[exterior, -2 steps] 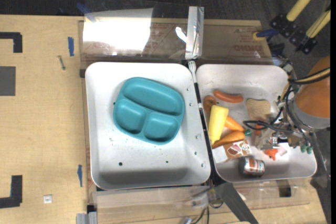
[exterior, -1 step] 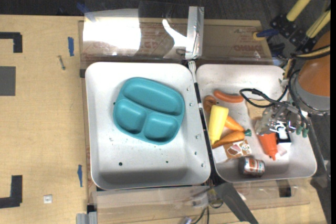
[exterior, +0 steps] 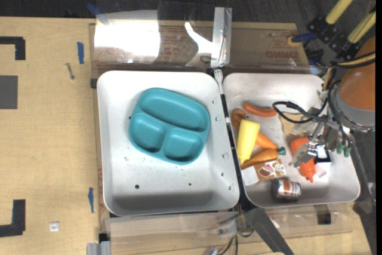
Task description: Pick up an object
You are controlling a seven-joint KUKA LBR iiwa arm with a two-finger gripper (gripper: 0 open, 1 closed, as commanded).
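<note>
Right bin (exterior: 334, 188), arm (exterior: 358, 98) overhead

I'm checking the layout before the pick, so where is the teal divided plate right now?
The teal divided plate lies in the left bin, toward its far side, across the divider from the yellow block in the right bin.
</note>
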